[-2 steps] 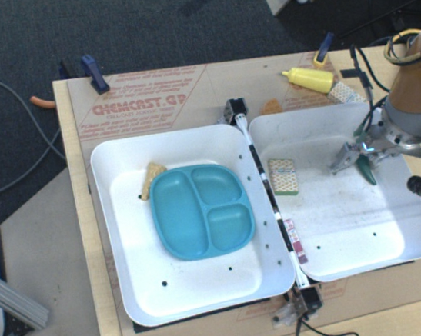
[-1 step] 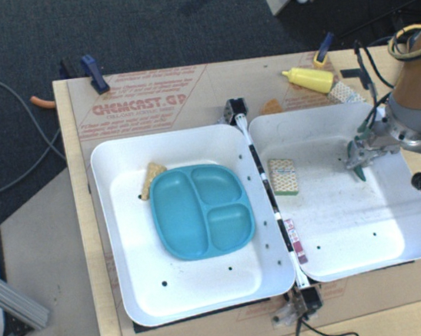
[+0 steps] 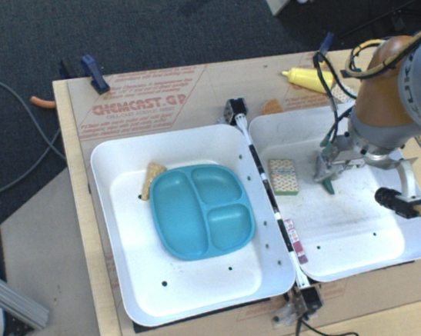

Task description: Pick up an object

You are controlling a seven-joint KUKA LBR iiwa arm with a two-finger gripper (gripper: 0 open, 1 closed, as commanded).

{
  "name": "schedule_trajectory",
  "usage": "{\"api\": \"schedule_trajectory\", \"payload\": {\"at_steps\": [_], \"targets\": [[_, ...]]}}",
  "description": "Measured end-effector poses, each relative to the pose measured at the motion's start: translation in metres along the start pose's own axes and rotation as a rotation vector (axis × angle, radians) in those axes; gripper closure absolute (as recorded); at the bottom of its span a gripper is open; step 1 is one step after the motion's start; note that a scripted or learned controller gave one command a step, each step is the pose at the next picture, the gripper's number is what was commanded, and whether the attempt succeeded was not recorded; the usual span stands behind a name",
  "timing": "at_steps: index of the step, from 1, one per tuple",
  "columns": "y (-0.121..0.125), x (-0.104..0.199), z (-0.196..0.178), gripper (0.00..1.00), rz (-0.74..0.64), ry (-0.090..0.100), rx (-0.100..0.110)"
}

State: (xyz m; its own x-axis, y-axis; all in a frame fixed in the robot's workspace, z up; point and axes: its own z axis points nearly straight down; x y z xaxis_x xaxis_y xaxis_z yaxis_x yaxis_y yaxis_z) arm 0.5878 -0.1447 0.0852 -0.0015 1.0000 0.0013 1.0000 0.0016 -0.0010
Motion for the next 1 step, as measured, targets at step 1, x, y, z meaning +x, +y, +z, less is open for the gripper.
{"api": "schedule_trajectory", "payload": {"at_steps": [1], "targets": [[0.0145, 0.0663, -0.1005, 1.00, -0.001, -0.001, -0.004]]}}
